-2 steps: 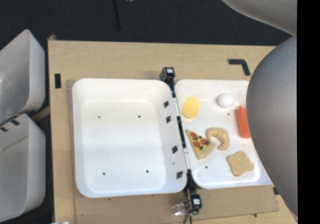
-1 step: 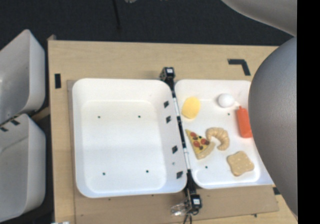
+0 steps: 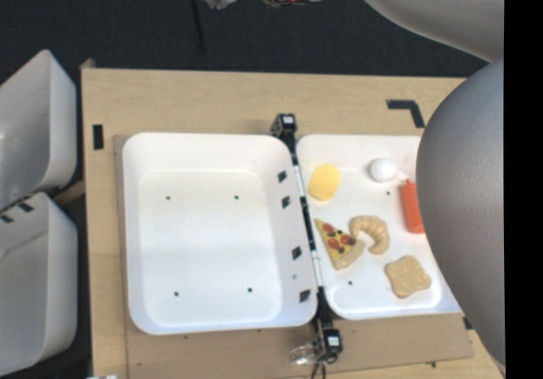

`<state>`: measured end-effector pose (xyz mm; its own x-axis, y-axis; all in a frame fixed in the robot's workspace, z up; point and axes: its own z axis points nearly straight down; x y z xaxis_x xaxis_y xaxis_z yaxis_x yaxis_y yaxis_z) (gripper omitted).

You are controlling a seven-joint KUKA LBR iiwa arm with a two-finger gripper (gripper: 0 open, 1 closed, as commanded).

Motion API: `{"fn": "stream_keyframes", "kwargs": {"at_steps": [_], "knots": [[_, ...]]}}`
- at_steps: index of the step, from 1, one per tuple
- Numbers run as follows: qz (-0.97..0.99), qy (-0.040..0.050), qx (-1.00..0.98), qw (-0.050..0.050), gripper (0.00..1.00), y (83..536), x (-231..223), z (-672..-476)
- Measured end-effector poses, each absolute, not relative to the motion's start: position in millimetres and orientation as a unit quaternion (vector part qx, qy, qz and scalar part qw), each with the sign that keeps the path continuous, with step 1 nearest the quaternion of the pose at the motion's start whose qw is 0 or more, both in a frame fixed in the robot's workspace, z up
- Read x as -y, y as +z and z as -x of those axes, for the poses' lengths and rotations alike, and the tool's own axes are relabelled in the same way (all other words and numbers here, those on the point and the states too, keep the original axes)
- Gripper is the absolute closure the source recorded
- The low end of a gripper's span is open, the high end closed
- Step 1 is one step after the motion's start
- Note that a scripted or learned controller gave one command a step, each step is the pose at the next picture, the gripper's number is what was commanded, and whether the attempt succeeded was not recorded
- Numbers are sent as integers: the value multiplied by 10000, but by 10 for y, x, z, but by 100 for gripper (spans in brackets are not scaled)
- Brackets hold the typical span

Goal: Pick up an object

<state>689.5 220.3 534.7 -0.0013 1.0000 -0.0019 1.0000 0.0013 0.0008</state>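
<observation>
The arm [image 3: 462, 199] is the largest thing in the camera view: its grey bulk fills the right side and hangs over the right edge of the right bin [image 3: 352, 305], covering part of that bin's floor. More of its grey casing curves across the top right corner. Whether the gripper is spread or closed cannot be told, and nothing is seen held.

The wooden bench [image 3: 212, 97] carries the two white bins side by side. The left bin [image 3: 204, 233] is the wider one in view; its floor shows a few small dark dots. A black clip [image 3: 284, 124] sits at the far end of the seam between the bins, and another [image 3: 327, 340] at the near end.

All the objects lie in the right bin. A yellow lemon-shaped piece [image 3: 324, 182] lies near the seam. Below it is a pizza slice [image 3: 338, 242], with a croissant [image 3: 372, 233] just beside it on the right. A slice of toast [image 3: 407, 276] lies nearer the front. An orange stick-like piece [image 3: 412, 206] lies right against the arm's edge, partly hidden. A small white egg [image 3: 383, 169] sits near the far wall.
</observation>
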Motion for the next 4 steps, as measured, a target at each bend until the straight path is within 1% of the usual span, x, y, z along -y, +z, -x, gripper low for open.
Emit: {"fn": "stream_keyframes", "kwargs": {"at_steps": [1,4], "knots": [[-7053,4,-7089,0,100,5490,-2210,-6623],[-7055,14,-7087,13,100,5517,-2209,-6672]]}}
